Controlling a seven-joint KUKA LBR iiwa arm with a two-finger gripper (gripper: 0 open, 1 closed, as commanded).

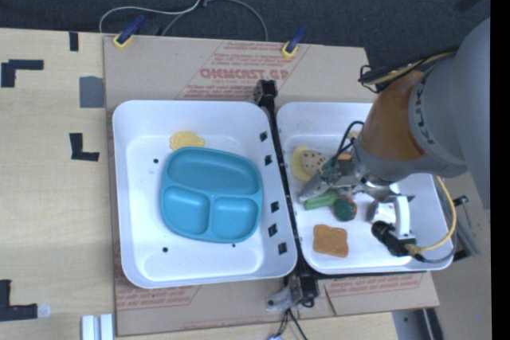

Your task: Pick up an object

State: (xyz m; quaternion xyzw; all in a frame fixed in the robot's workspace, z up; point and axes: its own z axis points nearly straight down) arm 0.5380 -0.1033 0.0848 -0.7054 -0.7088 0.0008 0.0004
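Observation:
My gripper (pixel 317 185) is low in the right bin (pixel 426 255), near its left side, at the end of the grey arm with the orange band (pixel 390 123). It sits just above a green stick-shaped object (pixel 319 201) and beside a teal round object (pixel 344 209). A yellow holed cheese-like piece (pixel 305 162) lies just behind it. A brown toast slice (pixel 330 240) lies apart at the bin's front. Whether anything is held is hidden by the wrist.
The left bin (pixel 131 171) holds a blue divided plate (pixel 211 195) and a small yellow piece (pixel 186 141) at its back. A black divider (pixel 275 163) runs between the bins. Cables (pixel 398 239) hang off the wrist over the right bin's front.

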